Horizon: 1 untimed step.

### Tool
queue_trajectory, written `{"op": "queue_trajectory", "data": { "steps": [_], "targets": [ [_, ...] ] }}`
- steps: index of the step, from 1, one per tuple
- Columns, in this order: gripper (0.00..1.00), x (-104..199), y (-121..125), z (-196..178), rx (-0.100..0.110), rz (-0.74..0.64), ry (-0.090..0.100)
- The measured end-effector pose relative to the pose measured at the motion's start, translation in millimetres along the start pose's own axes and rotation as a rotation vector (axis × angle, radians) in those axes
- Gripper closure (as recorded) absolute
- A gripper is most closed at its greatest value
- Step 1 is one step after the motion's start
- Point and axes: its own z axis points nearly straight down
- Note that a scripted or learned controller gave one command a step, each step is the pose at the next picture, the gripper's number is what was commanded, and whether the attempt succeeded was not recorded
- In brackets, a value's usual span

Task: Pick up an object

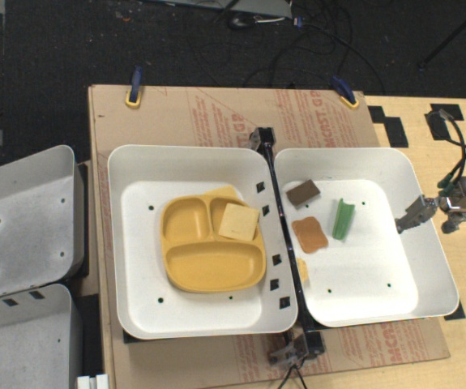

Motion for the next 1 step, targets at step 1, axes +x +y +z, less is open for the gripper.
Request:
{"op": "queue_trajectory", "data": {
  "steps": [1],
  "targets": [
    [0.0,0.3,1.7,-4.4,-0.009,-0.003,-0.002]
  ]
}}
